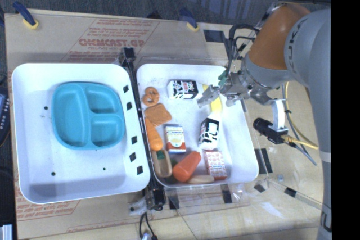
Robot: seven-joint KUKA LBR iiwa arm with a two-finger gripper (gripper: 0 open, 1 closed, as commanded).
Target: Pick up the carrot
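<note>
An orange, tapered carrot [187, 166] lies near the front of the right bin [245, 137], between a small juice carton and a red-and-white packet. A slimmer orange piece [153, 135] lies along the bin's left wall. My gripper [214, 97] hangs over the back right part of that bin, well behind the carrot, just above a black-and-white carton [209, 133]. A small yellow thing [216, 104] shows right under the gripper; whether it is held is unclear.
The right bin also holds a pretzel [150, 95], a toast slice [158, 114], a cow-print carton [183, 89], a juice carton [175, 138] and a red packet [215, 164]. A blue divided plate [88, 114] lies in the left bin [28, 137].
</note>
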